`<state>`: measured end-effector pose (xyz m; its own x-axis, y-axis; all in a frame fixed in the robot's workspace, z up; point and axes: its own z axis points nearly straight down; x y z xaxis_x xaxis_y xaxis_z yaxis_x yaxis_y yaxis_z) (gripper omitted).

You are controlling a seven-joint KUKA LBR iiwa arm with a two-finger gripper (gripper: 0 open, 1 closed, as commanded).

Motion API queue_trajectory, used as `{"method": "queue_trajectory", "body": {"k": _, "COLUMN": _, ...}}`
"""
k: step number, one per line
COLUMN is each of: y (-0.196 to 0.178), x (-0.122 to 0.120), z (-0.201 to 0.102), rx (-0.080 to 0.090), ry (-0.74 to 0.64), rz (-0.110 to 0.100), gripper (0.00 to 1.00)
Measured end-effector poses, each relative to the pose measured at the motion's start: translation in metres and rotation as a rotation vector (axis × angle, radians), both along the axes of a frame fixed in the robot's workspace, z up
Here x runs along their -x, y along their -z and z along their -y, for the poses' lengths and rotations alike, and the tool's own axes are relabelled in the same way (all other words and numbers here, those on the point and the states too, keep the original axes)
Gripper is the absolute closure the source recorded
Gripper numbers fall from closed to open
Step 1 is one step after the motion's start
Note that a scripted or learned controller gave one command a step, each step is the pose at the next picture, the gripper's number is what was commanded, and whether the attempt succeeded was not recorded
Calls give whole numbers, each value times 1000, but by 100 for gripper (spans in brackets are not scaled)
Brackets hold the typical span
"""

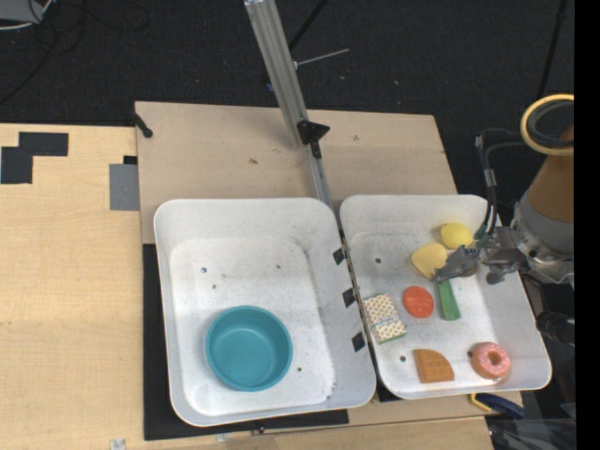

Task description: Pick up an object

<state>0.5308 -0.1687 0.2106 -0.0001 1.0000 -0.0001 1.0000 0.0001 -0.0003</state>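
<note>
Gripper (459,266) sits low in my right bin, finger state unclear to me, tips touching the yellow piece (430,258) just left, green stick (448,300) lengthwise just below.

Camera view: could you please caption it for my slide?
Gripper low in the right bin beside yellow pieces; teal bowl in the left bin.

My gripper (461,265) low over right bin (412,216), beside yellow pieces (441,249) and green block (448,300). Red disc (418,302), patterned block (383,317), pink donut (490,360) nearby. Teal bowl (248,348) in left bin (234,218).
</note>
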Motion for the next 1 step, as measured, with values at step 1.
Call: {"method": "queue_trajectory", "body": {"k": 1, "y": 47, "x": -2, "z": 8, "rx": -1, "ry": 0, "rz": -3, "gripper": 0}}
